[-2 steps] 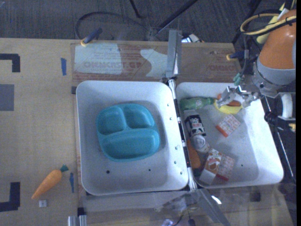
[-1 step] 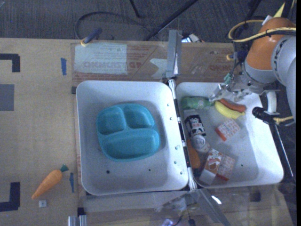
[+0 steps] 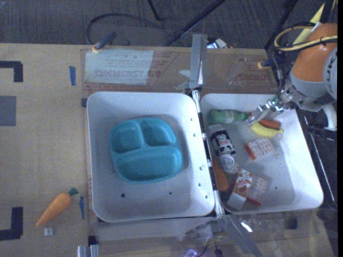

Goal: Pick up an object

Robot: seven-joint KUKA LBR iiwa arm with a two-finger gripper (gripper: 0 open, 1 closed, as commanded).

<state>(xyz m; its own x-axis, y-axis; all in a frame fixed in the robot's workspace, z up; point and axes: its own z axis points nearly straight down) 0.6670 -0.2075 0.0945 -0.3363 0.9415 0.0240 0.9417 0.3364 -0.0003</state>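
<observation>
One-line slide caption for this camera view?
Gripper hovers over the right bin near a banana and green bottle; the left bin holds a blue divided plate.

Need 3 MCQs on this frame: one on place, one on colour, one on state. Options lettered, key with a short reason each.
1. Where does the toy carrot lie?
A. in the left bin
B. on the bench, left of the left bin
C. in the right bin

2. What colour is the divided plate?
A. red
B. white
C. blue-teal

3. How does the green bottle stand?
A. upright in the left bin
B. on its side in the right bin
C. upside down on the bench

Key:
1 B: it rests on the bare wood outside the left bin.
2 C: its three compartments are all blue-teal.
3 B: it lies lengthwise by the far wall of the right bin, near the gripper.
</observation>
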